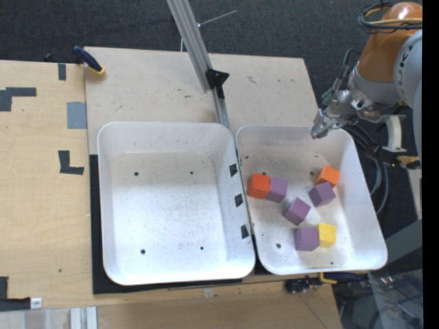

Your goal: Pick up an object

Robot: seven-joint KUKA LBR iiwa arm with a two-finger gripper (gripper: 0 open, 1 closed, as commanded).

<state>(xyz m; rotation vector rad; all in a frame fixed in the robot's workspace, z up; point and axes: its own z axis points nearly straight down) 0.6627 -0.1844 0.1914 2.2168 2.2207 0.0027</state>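
Observation:
The right bin (357, 163) holds several small blocks. An orange block (258, 185) touches a purple block (277, 189) near the bin's left side. Another orange block (328, 176) sits above a purple block (322, 195) toward the right wall. A purple block (297, 210) lies in the middle, and a purple block (306, 238) sits beside a yellow block (327, 234) near the front. My gripper (321, 130) hangs over the bin's far right corner, above and apart from the blocks, with nothing visible between its fingers.
The left bin (110, 184) stands beside the right one. A slanted metal rail (195, 43) runs from the top down to the bins' shared edge. A blue and yellow clamp (89, 59) lies at the back left of the bench. Cables hang at the right.

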